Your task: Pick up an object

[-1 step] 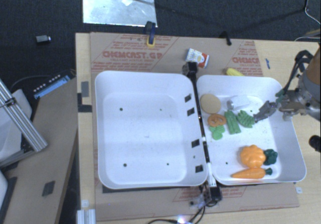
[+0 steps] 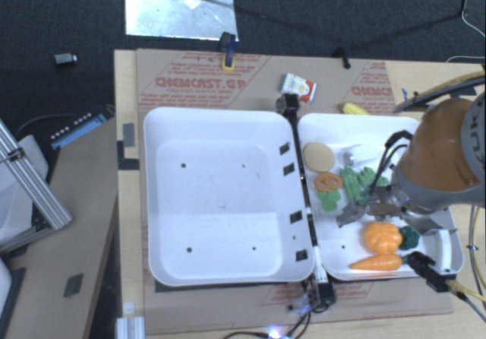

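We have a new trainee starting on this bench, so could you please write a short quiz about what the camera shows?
1. True or false: the carrot lies in the left bin.
2. Which toy lies nearest the pincer? A) tan round piece B) green vegetable C) carrot
3. Fill in: the orange pumpkin-like toy lies just above the ____.

Key: 1 false; 2 B; 3 carrot.

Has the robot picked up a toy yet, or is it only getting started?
Not yet, by the look of it. Done: the arm has reached over the right bin, and its gripper sits low among the toys. In hand: nothing I can see; the green toy, orange pepper and carrot all lie in the bin. Left: grab one and lift it.
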Robot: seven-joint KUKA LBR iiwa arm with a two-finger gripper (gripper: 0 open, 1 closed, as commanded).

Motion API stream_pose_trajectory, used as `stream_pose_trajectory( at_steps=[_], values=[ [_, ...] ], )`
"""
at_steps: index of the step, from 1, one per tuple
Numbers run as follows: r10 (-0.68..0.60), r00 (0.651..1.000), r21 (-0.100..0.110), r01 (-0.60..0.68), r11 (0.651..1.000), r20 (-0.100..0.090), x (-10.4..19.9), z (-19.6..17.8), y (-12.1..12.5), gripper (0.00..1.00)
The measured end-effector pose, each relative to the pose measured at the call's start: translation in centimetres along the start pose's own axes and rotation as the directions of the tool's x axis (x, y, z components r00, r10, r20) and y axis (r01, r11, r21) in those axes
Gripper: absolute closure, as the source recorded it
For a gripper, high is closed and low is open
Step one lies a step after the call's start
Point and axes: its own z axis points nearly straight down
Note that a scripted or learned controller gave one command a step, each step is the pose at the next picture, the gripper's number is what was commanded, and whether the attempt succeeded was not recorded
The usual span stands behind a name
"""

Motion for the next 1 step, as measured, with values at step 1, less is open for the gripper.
stream_pose_trajectory(
  at_steps=[1],
  values=[
    [0.010, 1.000, -0.008, -0.010, 1.000, 0.006, -6.27, 5.75, 0.13, 0.00]
  ],
)
